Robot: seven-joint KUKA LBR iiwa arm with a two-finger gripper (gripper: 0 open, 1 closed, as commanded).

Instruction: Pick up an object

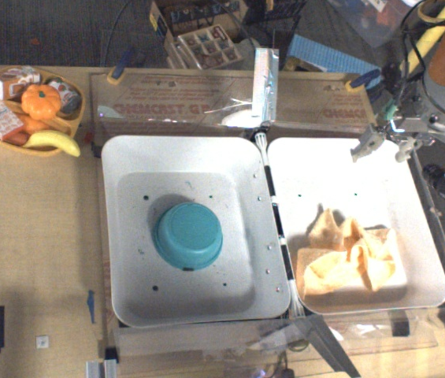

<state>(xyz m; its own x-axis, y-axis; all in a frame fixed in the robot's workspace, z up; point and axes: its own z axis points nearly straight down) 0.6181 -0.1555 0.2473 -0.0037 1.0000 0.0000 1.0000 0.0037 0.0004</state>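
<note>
Low in the right bin [423, 211], toward its near edge, your crumpled yellow cloth [351, 260] lies with its long side running across the bin. Up at the far right corner you see the gripper [383, 142], fingers spread apart, holding nothing; the cloth lies nearer the camera and slightly left of it.

The gripper [381, 147] hangs spread above the right bin's [419, 211] far edge — below it a crumpled yellow cloth [350, 258], leftward a teal bowl [189, 235].
</note>
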